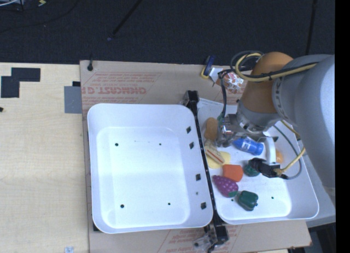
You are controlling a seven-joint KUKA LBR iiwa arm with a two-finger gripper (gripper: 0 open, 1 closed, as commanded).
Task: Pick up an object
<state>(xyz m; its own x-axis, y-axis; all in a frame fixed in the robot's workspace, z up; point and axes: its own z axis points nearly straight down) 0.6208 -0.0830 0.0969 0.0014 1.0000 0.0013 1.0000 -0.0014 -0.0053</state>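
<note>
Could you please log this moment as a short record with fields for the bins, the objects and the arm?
left bin: white, shallow, bare floor showing
right bin: white, holds all the toys
objects in right bin: blue bottle, tan rounded piece, yellow piece, orange block, purple grapes, green pepper
arm: reaches in from the right, over the right bin's far half
gripper: low among the toys, between the tan rounded piece and the blue bottle
grasp: cannot tell
</note>
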